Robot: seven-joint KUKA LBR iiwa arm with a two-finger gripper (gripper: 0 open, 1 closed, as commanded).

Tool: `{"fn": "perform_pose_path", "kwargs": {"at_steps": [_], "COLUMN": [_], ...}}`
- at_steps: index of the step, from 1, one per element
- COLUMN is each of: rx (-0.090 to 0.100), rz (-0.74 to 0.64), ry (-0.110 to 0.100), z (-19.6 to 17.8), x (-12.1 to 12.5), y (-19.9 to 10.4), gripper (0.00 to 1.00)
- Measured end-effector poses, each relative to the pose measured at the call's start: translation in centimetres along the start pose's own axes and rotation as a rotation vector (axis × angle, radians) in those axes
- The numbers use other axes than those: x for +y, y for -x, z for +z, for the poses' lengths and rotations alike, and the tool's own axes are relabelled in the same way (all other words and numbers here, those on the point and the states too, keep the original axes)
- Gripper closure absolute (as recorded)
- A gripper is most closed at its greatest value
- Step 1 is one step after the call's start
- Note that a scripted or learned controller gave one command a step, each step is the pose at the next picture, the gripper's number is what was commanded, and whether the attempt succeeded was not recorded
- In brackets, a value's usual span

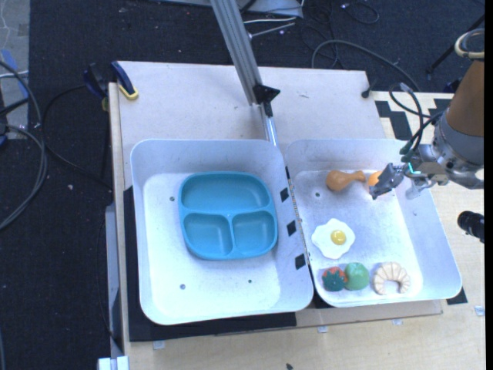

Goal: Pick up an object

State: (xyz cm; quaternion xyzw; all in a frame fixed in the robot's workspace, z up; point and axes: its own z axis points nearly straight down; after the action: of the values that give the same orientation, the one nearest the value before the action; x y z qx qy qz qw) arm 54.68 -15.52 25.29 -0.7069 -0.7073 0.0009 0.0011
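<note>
The right bin [431, 230] holds a brown toy drumstick [343, 179] at its far side, a fried egg [333, 237] in the middle, a green and red toy vegetable [345, 277] and a croissant [391, 277] along its near edge. My gripper [399, 185] hangs over the far right part of this bin, just right of the drumstick's orange end. It is open, and I see nothing between its fingers. The left finger [384, 183] is close to the drumstick's tip; whether they touch is unclear.
The left bin [154, 284] carries a blue divided tray [228, 214]. A slanted metal pole [240, 41] crosses above the bench toward the gap between the bins. Cables run along the arm at the right.
</note>
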Motion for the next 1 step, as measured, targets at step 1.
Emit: {"fn": "perform_pose_path", "kwargs": {"at_steps": [1], "rx": [0.000], "rz": [0.000], "ry": [0.003], "z": [-0.11], "x": [0.06], "y": [0.00], "gripper": [0.00]}}
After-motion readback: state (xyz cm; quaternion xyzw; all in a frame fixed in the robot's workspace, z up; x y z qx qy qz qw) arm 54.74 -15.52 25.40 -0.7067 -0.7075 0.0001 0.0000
